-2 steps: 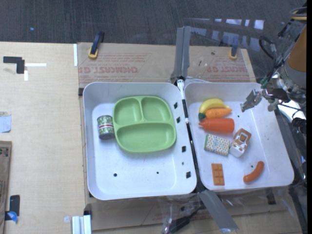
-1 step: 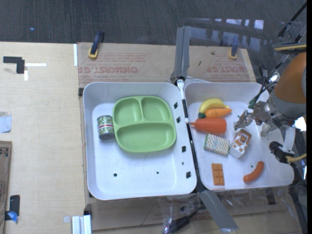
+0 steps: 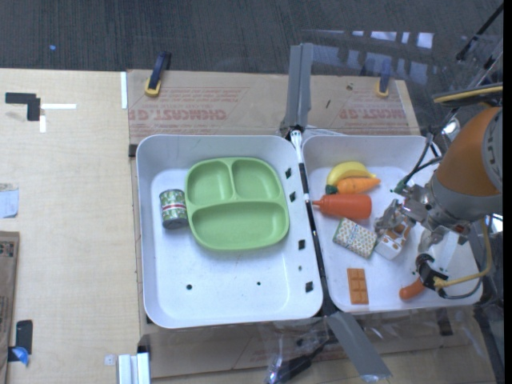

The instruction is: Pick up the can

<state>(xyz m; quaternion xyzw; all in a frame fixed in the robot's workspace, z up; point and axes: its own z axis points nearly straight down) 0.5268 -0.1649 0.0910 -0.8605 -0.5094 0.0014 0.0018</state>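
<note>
The can (image 3: 172, 209) is small, with a green and white label and a silver top. It stands upright in the left bin (image 3: 232, 302), just left of the green divided plate (image 3: 238, 202). My gripper (image 3: 393, 226) hangs low in the right bin (image 3: 384, 298), far to the right of the can, among the toy foods there. Just below it lies a small white block (image 3: 390, 247). Nothing can be made out in its grasp.
The right bin also holds a banana (image 3: 350, 171), an orange carrot (image 3: 358, 186), a larger red-orange carrot (image 3: 346, 206), a checkered box (image 3: 355, 238), an orange wafer (image 3: 358, 286) and a small orange piece (image 3: 411, 290). A raised divider (image 3: 308, 214) separates the bins.
</note>
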